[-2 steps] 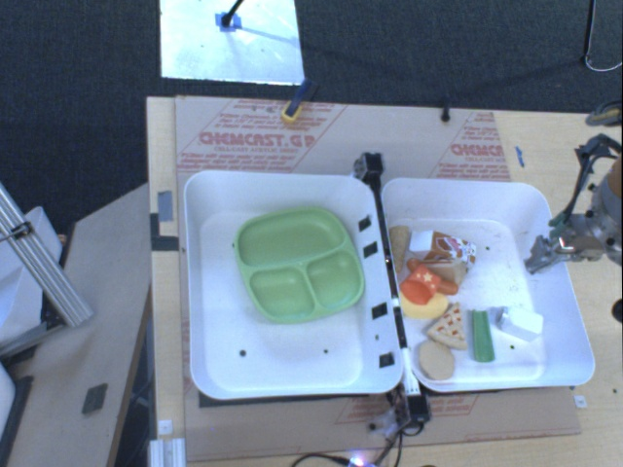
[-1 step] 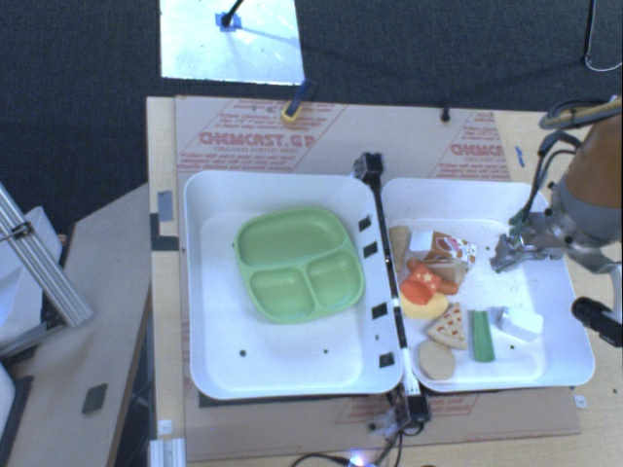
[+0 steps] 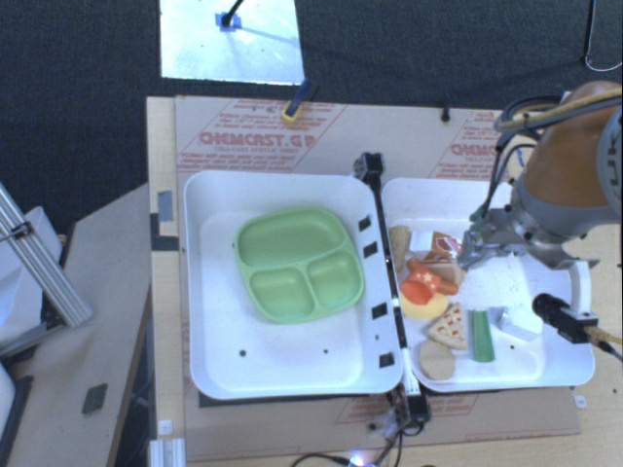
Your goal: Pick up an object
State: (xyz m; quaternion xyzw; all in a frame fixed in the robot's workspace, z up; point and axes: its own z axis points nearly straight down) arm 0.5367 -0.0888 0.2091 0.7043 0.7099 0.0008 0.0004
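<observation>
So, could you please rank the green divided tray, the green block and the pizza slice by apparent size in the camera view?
1. green divided tray, far the largest
2. pizza slice and green block: look similar, no ranking

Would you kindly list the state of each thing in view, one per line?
green tray: lies flat in the left bin, compartments bare.
right bin: holds a cluster of toy foods.
pizza slice: flat, near the bin's front.
green block: lies flat beside the pizza slice.
red-orange toy: resting on a yellow piece.
gripper: low over the right bin; fingers unclear.
</observation>
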